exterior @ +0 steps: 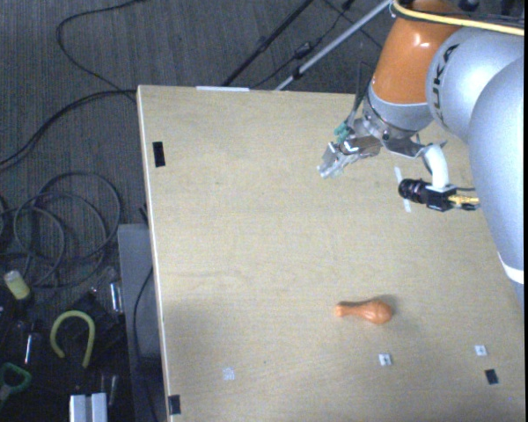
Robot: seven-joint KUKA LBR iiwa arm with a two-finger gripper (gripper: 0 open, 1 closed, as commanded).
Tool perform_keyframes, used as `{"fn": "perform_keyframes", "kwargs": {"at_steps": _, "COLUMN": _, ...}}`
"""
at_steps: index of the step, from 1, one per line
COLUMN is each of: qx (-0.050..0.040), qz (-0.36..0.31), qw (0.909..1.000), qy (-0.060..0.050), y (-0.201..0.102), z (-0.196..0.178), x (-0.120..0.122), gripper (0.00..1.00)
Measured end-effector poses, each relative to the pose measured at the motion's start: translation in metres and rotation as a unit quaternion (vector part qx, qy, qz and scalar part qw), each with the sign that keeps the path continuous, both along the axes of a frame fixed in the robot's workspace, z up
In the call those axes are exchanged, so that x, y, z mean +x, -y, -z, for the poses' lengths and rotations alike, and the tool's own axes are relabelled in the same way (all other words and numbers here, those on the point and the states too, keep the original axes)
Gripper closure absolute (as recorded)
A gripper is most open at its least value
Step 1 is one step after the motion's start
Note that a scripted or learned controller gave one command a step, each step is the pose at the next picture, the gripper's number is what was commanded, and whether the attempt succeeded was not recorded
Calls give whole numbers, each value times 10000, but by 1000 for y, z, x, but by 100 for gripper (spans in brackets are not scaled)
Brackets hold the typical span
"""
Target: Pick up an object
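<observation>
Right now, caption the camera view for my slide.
Gripper poised above the tan bench, far from the orange pear-shaped object.

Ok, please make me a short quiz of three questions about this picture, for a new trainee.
1. True or false: the claw touches the orange object.
2. In the camera view, the orange object lies: A) below the claw, nearer the bottom edge; B) above the claw; C) on the floor.
3. Fill in: the band on the arm is ___ in colour.

Key: 1 false; 2 A; 3 orange.
</observation>
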State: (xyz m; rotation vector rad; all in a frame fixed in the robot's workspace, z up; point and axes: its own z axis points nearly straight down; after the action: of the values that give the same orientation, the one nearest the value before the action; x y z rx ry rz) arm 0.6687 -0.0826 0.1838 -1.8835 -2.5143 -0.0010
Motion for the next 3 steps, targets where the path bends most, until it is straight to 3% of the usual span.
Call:
{"fn": "perform_keyframes", "kwargs": {"at_steps": 1, "qx": -18, "qz": -199, "qw": 9998, "qy": 0, "y": 72, "z": -88, "x": -35, "gripper": 100}}
{"fn": "perform_keyframes", "kwargs": {"at_steps": 2, "qx": 13, "qz": 759, "qw": 9971, "qy": -15, "y": 34, "z": -38, "x": -56, "gripper": 100}}
{"fn": "perform_keyframes", "kwargs": {"at_steps": 3, "qx": -16, "qz": 886, "qw": 9961, "qy": -5, "y": 136, "z": -53, "x": -87, "gripper": 100}}
